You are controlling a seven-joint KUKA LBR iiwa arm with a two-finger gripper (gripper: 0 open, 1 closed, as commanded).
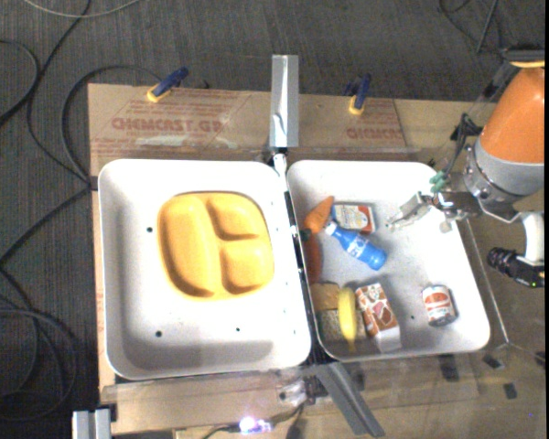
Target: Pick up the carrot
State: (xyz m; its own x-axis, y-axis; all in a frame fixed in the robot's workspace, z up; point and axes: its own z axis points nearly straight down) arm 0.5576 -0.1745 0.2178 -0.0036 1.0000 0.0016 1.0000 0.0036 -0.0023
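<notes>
The carrot (319, 213) is orange with a green end. It lies in the right bin (467, 273) near the bin's left wall, tip pointing up and to the right. A blue bottle (356, 247) lies just right of it, and a small red and white pack (354, 217) sits beside its tip. My gripper (425, 216) hangs over the upper right part of that bin, well to the right of the carrot. It is open, with nothing between its fingers. The arm's orange band (522, 126) is at the right edge.
The left bin (128, 245) holds a yellow divided tray (216, 243). Also in the right bin are a brown sausage-like piece (313, 262), a banana (347, 314), a red carton (377, 311) and a can (438, 305). A metal post (283, 108) stands behind the bins.
</notes>
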